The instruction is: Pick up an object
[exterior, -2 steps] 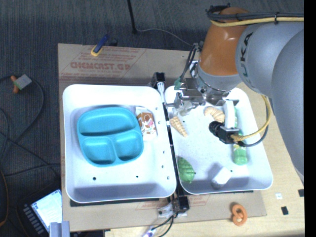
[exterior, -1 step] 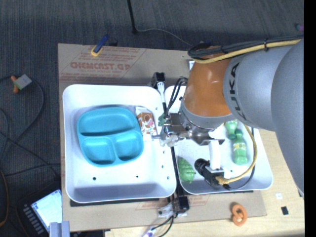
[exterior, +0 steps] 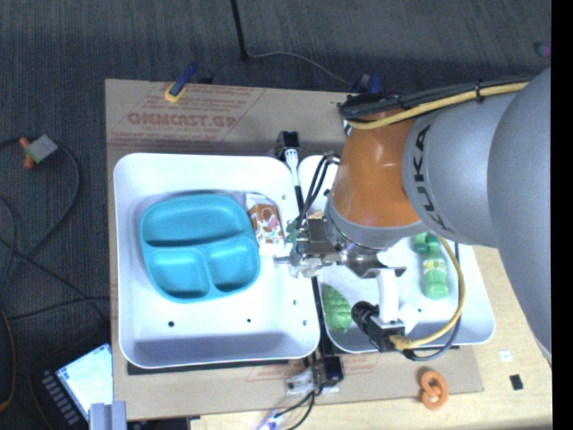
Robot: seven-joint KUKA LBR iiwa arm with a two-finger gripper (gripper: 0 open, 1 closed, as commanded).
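Over the shared wall between the two white bins: the pincer (exterior: 304, 256), low, under the arm (exterior: 474, 168) and its orange band (exterior: 376, 177). Impossible to tell from this slant whether clenched or released, and equally impossible to tell whether touching anything or grasping anything.

Just left of the pincer, in the left bin (exterior: 130, 240): a snack packet (exterior: 265, 222), brown and white, lying flat against the right edge of a blue divided tray (exterior: 197, 245). Tray upright, three compartments, taking up the middle of that bin.

Just near of the pincer, in the right bin (exterior: 479, 325): a green lumpy piece (exterior: 337, 307), close to the shared wall. Further right in the same bin, well apart from the pincer: a second green piece (exterior: 434, 271), partly hidden by the arm. Much of the right bin covered by the arm.

Under both bins: the tabletop (exterior: 179, 119), brown board with red lettering at the far left. On the near right corner of the board, outside the bins: a small orange ring (exterior: 433, 388). At the far edge, left of centre: a blue and yellow clip (exterior: 182, 81).
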